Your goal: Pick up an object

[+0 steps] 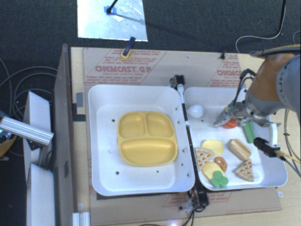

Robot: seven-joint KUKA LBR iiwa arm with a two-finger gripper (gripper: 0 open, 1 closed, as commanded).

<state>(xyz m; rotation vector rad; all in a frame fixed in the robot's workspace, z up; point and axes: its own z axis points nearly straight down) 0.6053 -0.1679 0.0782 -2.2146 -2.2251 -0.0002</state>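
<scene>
My gripper (229, 118) is low over the back of the right bin (277, 173), reaching in from the right. A small red toy food piece (230, 124) lies right beneath its tip, partly covered by it. Beside it to the right lies a green piece (248, 132). Nearer the front are a bread roll (240, 149), a yellow slice (213, 147), two pizza wedges (203, 157) (245, 170), an orange ring (220, 164) and a green broccoli piece (219, 179). A white ball (195, 110) rests at the bin's back left.
The left bin (101, 126) holds a yellow divided plate (146, 138). A black clip (178, 81) sits on the rim between the two bins. A black connector and cable (264, 147) hang over the right bin's right side.
</scene>
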